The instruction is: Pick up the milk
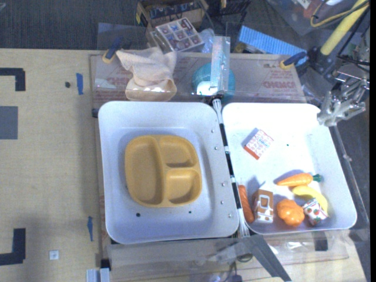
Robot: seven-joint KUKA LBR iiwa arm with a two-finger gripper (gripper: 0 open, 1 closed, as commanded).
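Three small cartons lie in the right bin (pixel 282 119). A white gabled carton with red and green print (pixel 315 211), which looks like the milk, stands in the near right corner beside the banana. A brown and white carton (pixel 263 206) stands at the near left. A red and white box (pixel 258 143) lies flat towards the middle. My gripper (pixel 336 106) hangs at the bin's far right corner, well away from all three cartons, with nothing seen in it.
A carrot (pixel 296 178), a banana (pixel 311 194), an orange (pixel 289 212) and a sausage (pixel 244 203) crowd the right bin's near side. The left bin (pixel 111 128) holds a tan divided tray (pixel 163 170). Clutter lies behind the bins.
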